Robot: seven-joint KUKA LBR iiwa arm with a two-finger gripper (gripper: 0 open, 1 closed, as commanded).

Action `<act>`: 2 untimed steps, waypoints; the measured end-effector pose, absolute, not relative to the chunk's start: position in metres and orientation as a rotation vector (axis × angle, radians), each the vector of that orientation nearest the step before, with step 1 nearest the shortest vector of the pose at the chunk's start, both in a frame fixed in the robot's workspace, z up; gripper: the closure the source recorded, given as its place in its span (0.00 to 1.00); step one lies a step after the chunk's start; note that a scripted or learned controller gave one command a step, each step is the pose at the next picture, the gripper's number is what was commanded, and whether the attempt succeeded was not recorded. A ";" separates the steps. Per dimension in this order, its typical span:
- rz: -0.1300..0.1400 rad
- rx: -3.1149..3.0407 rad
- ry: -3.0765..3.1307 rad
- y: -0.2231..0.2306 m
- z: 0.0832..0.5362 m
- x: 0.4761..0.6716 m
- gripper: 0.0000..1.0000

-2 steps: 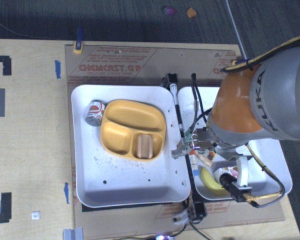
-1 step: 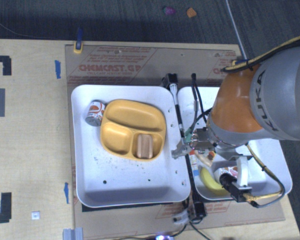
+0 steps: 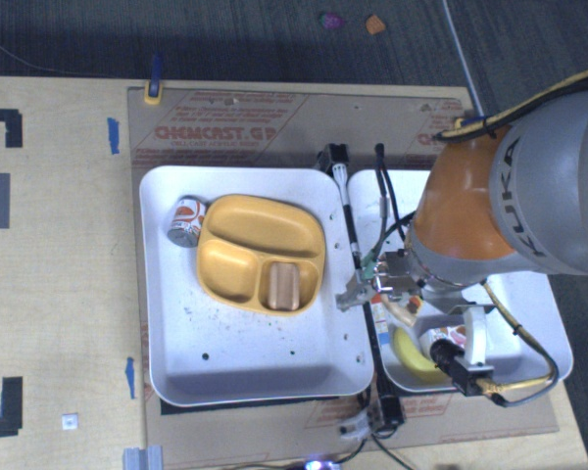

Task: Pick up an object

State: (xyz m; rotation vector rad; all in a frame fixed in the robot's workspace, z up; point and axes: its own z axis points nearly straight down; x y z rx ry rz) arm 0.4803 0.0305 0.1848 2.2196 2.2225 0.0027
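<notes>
My gripper (image 3: 390, 290) hangs low over the left part of the right bin (image 3: 539, 360), close to the divider between the bins. The grey and orange wrist hides most of it from above. A yellow banana-shaped object (image 3: 413, 352) lies just below the gripper in the right bin, next to a small white and red object (image 3: 449, 338). In the left bin (image 3: 255, 375) sits a yellow divided plate (image 3: 245, 238) with a brown block (image 3: 282, 286) in its lower right compartment. A small can (image 3: 185, 220) lies on its side against the plate's upper left.
Black cables run along the divider between the bins (image 3: 358, 262) and loop across the right bin's front (image 3: 514, 385). The bins rest on a cardboard sheet (image 3: 235, 130) on the wooden bench. The arm covers much of the right bin.
</notes>
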 end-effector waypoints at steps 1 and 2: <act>-0.003 2.220 2.201 0.066 0.147 0.503 0.00; 0.001 2.213 2.170 0.068 0.125 0.499 0.00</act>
